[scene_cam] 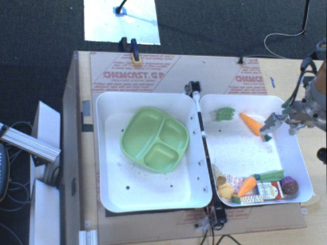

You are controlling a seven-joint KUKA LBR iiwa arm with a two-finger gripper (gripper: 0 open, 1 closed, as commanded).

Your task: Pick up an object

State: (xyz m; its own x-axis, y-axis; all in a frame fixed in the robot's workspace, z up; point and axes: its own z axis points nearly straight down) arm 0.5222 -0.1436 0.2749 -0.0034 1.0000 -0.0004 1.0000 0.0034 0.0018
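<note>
At the bottom right of the frame, in the lower corner of the right bin (301, 180), lay a small heap of play food: a yellow piece (223, 186), a small carrot (246, 186), a green stick (270, 176), a printed packet (265, 190) and a dark purple ball (289, 186), all close together. In the middle left, the left bin (110, 137) held 1 green divided plate (154, 139), a little tilted. Higher in the right bin, a second carrot (251, 123) lay beside a green leafy piece (224, 114). The gripper (269, 126) hung just to the right of this carrot; I cannot tell how its fingers stood. At the top left, a pale sheet (121, 15) lay on the dark floor.
</note>
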